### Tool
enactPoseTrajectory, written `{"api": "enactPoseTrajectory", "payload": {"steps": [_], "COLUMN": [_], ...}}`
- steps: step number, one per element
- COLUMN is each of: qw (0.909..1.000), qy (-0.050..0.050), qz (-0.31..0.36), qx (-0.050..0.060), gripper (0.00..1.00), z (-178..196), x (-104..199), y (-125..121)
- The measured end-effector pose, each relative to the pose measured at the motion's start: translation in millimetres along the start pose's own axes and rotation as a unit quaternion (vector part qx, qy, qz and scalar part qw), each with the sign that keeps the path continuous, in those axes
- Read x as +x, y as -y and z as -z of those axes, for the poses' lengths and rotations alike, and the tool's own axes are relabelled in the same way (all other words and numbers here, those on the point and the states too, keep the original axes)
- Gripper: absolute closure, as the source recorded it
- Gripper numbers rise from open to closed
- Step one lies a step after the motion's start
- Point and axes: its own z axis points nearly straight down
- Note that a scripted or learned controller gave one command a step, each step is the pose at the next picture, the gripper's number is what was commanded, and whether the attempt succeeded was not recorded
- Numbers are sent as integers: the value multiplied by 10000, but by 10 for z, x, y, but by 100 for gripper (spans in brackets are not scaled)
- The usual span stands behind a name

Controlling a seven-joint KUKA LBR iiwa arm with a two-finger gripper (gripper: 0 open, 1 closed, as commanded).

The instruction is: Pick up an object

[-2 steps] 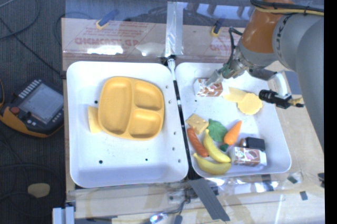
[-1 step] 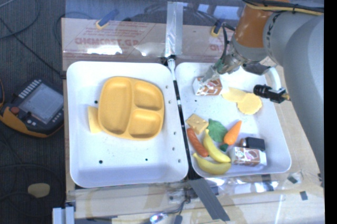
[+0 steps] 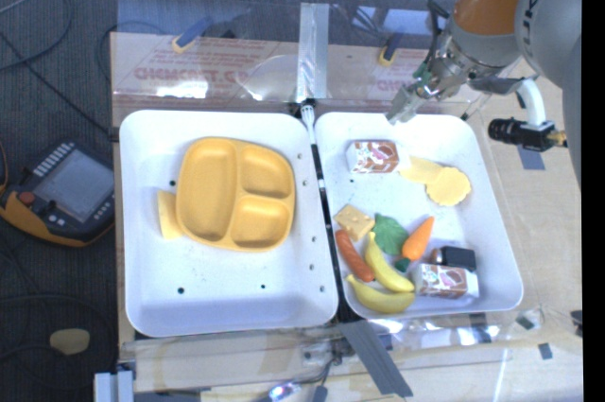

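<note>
Picking any one item means choosing from the right bin (image 3: 492, 201), where all the loose objects lie. Nearest the gripper (image 3: 405, 110) is a small printed carton (image 3: 372, 156), lying flat at the bin's far end. Judged from its look it is light and fairly stiff, with smooth faces that may slip; the best hold is across its two shorter sides, jaws descending over the flat top.

Just beside it lie a pale yellow wedge (image 3: 422, 169) and a round yellow disc (image 3: 449, 187), touching each other. Both are thin and flat, so a pinch from above would find little edge to grip.

Toward the near end the items crowd together: a cracker-like square (image 3: 354, 221), a green leafy piece (image 3: 389, 232), a toy carrot (image 3: 418, 238), a red sausage-like piece (image 3: 348, 254), two bananas (image 3: 383, 282), a second carton (image 3: 444, 281) and a small black block (image 3: 458, 256). These appear to be hard, light plastic play food; rounded forms such as the carrot and bananas are likely to roll or squirt out of a pinch, and neighbours touching them leave scant finger room.

The gripper hangs over the far rim of the right bin, above and apart from the first carton, holding nothing. Whether its fingers are spread or pressed together cannot be told; they are small and blurred.

The left bin (image 3: 142, 277) holds a yellow divided tray (image 3: 234, 193), which partly covers a pale yellow piece (image 3: 167, 214) at its left edge. The arm is cut off at the frame's upper right.
</note>
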Motion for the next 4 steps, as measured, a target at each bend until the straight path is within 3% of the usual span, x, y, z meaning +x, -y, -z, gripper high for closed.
{"api": "enactPoseTrajectory", "payload": {"steps": [1,2,3,4], "qw": [9987,9612,9611,9360], "qy": [-25,-21,-22,5], "qz": [-515,-2760,-2760,-3521], "qx": [10,29,28,23], "gripper": [100,100,0,0], "z": [-253,-518,-517,273], "x": [309,632,632,441], "y": [461,841,841,1129]}}
